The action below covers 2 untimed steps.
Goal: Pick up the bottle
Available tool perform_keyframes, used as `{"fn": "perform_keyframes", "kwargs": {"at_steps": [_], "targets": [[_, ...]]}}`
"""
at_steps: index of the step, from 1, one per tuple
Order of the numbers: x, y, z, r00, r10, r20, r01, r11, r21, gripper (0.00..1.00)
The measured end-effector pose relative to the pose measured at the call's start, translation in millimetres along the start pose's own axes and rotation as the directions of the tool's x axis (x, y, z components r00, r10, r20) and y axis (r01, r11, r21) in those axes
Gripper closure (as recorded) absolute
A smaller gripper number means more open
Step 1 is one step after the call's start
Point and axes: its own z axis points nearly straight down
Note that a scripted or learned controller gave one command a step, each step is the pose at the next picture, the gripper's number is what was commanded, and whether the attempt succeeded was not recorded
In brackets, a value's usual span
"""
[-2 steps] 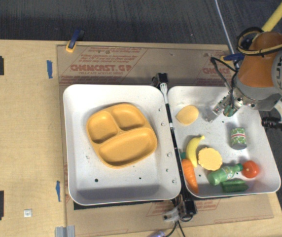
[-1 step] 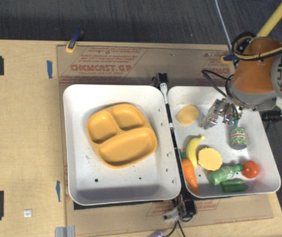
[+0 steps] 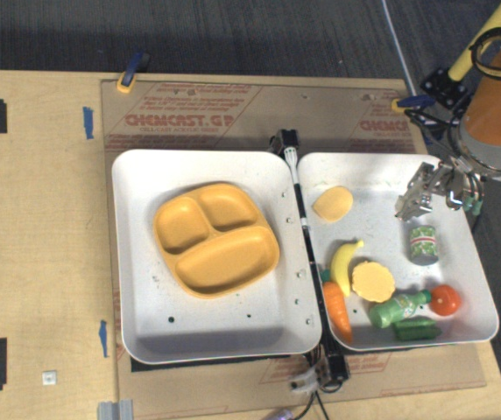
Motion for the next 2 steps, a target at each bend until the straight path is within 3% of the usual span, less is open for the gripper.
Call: {"fn": "perform_keyframes", "kwargs": {"at_steps": [1,2], "targets": [[22,-63,-17,0.889,-0.459,-0.002,0.459,0.889,-0.002,1.0],[-15,-16,86,0.685,-0.728,0.002,0.728,0.685,-0.002,1.0]]}}
